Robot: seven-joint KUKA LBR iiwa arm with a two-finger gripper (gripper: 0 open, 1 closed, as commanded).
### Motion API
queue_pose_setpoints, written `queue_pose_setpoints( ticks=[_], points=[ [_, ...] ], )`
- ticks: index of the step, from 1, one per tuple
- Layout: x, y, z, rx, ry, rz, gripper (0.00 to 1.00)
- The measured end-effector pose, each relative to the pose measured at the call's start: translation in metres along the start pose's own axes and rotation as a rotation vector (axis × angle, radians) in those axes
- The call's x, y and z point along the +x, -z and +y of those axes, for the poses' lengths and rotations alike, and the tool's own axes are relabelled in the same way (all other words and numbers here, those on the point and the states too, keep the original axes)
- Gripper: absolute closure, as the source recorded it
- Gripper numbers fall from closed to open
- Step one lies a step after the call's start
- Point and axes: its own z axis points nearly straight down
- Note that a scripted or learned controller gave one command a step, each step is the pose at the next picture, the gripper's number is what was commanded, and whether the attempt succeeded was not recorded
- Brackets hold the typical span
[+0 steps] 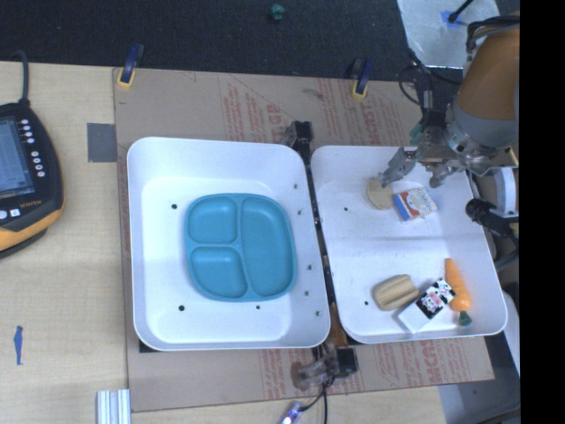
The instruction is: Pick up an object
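My gripper (415,176) hangs over the back of the right bin (353,237) with its two fingers spread apart and nothing between them. Just below the fingertips lie a small tan round piece (380,195) and a white packet with blue and red print (414,204). At the bin's front right sit a tan bread-like roll (393,291), a black-and-white box (432,300) and an orange carrot (456,286) with a green tip.
The left bin (150,237) holds a blue divided plate (240,246). A black and orange teach pendant (25,177) lies on the bench at far left. Clamps hold the cardboard at the back edge.
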Motion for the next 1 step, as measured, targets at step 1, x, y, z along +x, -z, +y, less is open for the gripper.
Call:
queue_pose_setpoints(
  ticks=[1],
  points=[
    [-0.0059,-0.0734,0.0316,-0.001,0.004,0.000,0.00]
  ],
)
